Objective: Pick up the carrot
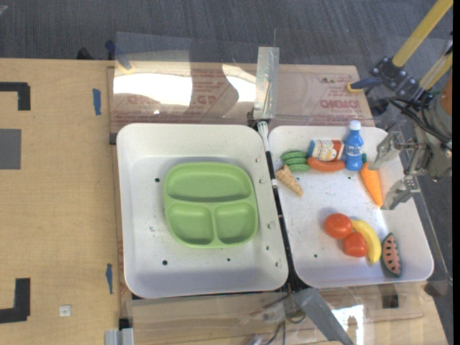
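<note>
Camera view looks down on a brown surface [50,214] with two white bins side by side. On the left, one bin [136,157] has a green plate [211,204] in it. That plate has three parts.

On the right, the other bin [417,257] has toy food in it. The carrot [371,184] is orange and lies near the right side of this bin, a bit tilted, with its thin end pointing down. Just beside its top end stands a blue bottle [353,146]. Next to the bottle there is a small can [325,150] lying down, a red-orange sausage [326,166] and some green pea pods [294,158]. An ice cream cone [289,180] lies near the left wall of this bin. Lower down there are two red tomatoes [346,234] with a yellow banana [369,239] touching them. A watermelon slice [391,254] lies near the bottom right corner.

Over the right edge of this bin hangs the pincer [394,172]. Its two fingers are spread wide apart, one up by the bottle and one lower, just right of the carrot. Nothing is between them.
</note>
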You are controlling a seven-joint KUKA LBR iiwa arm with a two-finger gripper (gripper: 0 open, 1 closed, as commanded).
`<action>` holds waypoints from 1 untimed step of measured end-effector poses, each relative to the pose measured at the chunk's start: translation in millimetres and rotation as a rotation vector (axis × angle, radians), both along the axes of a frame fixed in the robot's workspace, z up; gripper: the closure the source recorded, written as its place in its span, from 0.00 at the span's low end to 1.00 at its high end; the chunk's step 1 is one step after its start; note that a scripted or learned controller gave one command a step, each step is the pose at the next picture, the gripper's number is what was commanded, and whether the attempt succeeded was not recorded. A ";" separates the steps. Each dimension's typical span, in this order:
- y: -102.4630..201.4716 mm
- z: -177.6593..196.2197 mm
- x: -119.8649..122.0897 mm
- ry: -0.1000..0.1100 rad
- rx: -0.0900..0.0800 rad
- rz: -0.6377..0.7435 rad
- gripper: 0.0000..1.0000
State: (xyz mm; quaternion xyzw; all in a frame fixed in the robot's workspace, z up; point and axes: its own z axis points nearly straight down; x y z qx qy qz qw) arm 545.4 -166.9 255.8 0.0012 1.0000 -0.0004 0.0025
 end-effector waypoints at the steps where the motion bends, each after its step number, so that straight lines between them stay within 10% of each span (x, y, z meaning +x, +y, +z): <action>1: -18.5 -156.2 22.4 -0.006 -0.001 0.100 0.00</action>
